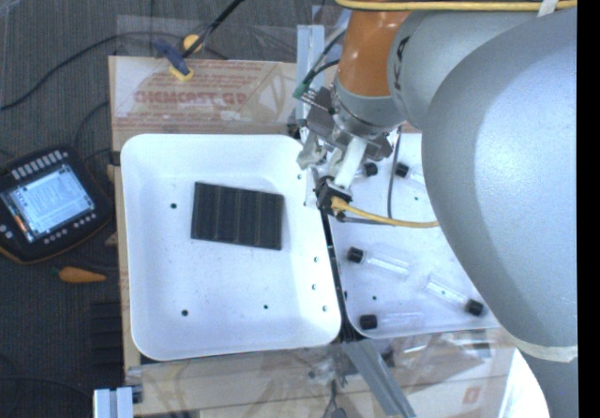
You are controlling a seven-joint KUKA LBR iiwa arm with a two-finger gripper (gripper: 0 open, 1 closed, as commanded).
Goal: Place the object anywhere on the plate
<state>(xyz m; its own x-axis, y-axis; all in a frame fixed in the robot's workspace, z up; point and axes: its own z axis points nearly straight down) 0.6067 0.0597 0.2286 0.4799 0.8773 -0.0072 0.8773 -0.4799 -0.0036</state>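
Dark grey carpet floor (56,32) fills the background, with cables trailing across it toward 10 and 12 o'clock. On it stands the tabletop (216,93), its brown printed board showing past the bins at 11 o'clock.

The arm (497,154) is the biggest thing here: a grey bulk coming in from 3 o'clock, narrowing to an orange band (370,32) at about 1 o'clock.

The left bin (141,219) is white and shallow and takes up the middle and the 9 o'clock side. The right bin (422,252) touches it along the wall between them and lies toward 4 o'clock, half covered by the arm.

The plate (237,216) is a black ridged rectangle lying flat on the left bin's floor, toward that bin's 12 o'clock half and clear of its walls.

A pendant (47,205) with a lit screen lies on the floor at 9 o'clock, beside the tabletop.

The claw (319,172) hangs below the wrist, just over the shared wall, at the plate's 2 o'clock. Whether it is released or clenched cannot be told from this angle, and nothing shows in its grip.

Three tubes — clear, with black caps — lie in the right bin at 4 to 5 o'clock: one (380,263) nearest the shared wall, one (452,295) by the arm, and one (392,320) at the near rim. All are well apart from the plate.

A yellow and blue clamp (183,55) grips the tabletop's edge at 11 o'clock.
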